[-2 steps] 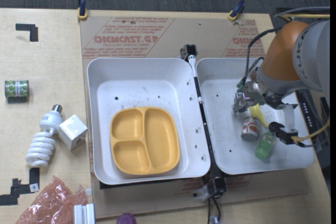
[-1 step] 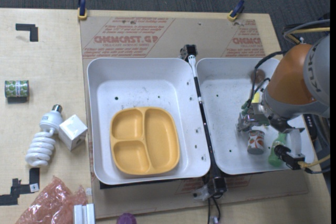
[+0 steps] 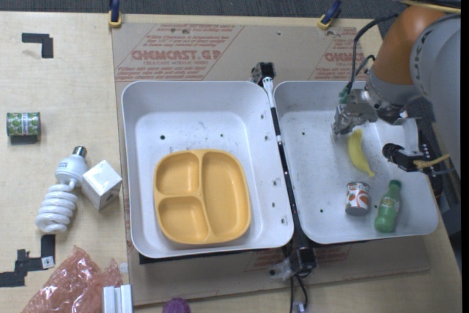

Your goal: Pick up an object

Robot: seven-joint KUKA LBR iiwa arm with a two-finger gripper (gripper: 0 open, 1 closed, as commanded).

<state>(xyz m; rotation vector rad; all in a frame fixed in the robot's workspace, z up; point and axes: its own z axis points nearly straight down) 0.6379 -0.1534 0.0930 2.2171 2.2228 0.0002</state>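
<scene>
Gripper (image 3: pixel 344 124): lowered into the right bin (image 3: pixel 315 220), near its far wall, tips just above the upper end of the banana (image 3: pixel 358 154). Whether it stands wide or narrow I cannot tell from here; nothing is seen held.

Banana: yellow, lying on the bin floor directly below and slightly right of the gripper as the camera shows it, long axis running from the gripper's tips toward the near right corner, gently curved. Likeliest target, in my judgement, being nearest; a grasp across its short width would suit.

Can (image 3: pixel 357 199): small, red and white, upright, nearer the front wall, just beside the green bottle (image 3: pixel 387 207). Both well apart from the gripper.

Left bin (image 3: pixel 139 157): holds a yellow divided plate (image 3: pixel 201 196).

Counter (image 3: pixel 58 84): bears a light bulb (image 3: pixel 58 198), a white cube (image 3: pixel 101 184) and a small green can (image 3: pixel 23 125), outside both bins.
</scene>
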